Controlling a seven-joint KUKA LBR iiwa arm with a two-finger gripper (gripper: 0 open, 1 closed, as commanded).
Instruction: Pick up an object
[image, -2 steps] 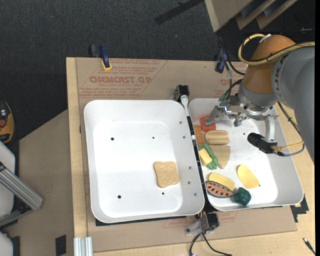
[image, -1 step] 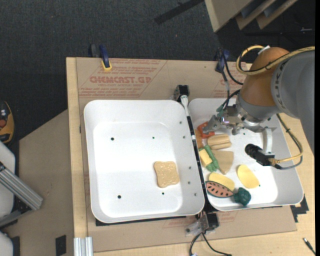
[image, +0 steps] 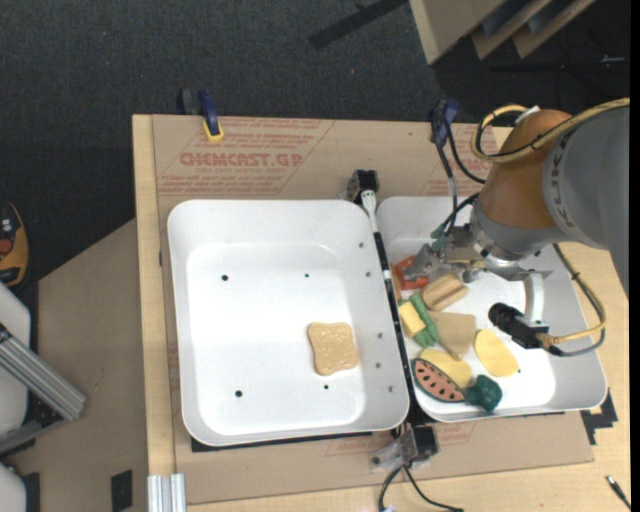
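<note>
Nearest the camera, at the front edge of the right bin (image: 590, 385), lie a watermelon slice (image: 437, 380) and a teal piece (image: 485, 393), with a round yellow piece (image: 496, 352) just behind them. In the left bin (image: 200, 250), a tan toast slice (image: 332, 347) sits alone toward its front right corner. Farther back in the right bin, along its left wall, a small yellow block (image: 411, 318), a green piece (image: 424, 322), a beige wedge (image: 456, 330) and a tan bread piece (image: 445, 293) crowd together. The end effector (image: 440, 262) hangs low over the back of this cluster, near a red piece (image: 409, 272); whether it is wide or narrow I cannot tell. Nothing appears lifted, so the pick seems not yet done.
</note>
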